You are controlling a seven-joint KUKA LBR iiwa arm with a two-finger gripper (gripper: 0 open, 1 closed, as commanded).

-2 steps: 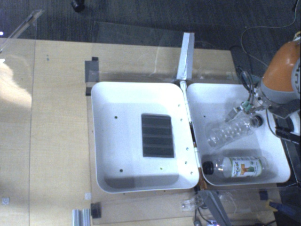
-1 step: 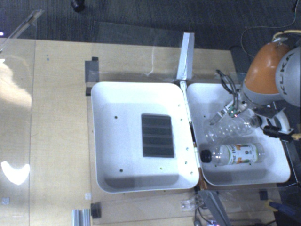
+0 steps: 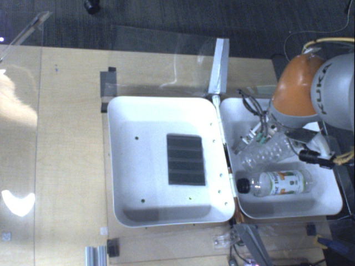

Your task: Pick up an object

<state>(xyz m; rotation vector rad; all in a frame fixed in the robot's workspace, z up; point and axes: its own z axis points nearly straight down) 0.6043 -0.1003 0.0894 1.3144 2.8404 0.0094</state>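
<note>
- Two white bins are sitting side by side on the surface (image 3: 66, 165) in the camera view; the left bin (image 3: 127, 148) is carrying a dark ribbed rectangle (image 3: 186, 159) near its centre, lying flat.
- The right bin (image 3: 327, 204) is holding a clear bottle (image 3: 274, 183) with a black cap pointing toward 9 o'clock, lying on its side along the bin's 6 o'clock wall, probably because it rolls.
- The end effector (image 3: 260, 133) is reaching down at about 12 o'clock of the bottle, over a clear crinkled plastic item (image 3: 266, 151); whether it is released or clenched I cannot tell.
- Judging by that placement, the arm (image 3: 310, 90) is likely going for the plastic item.
</note>
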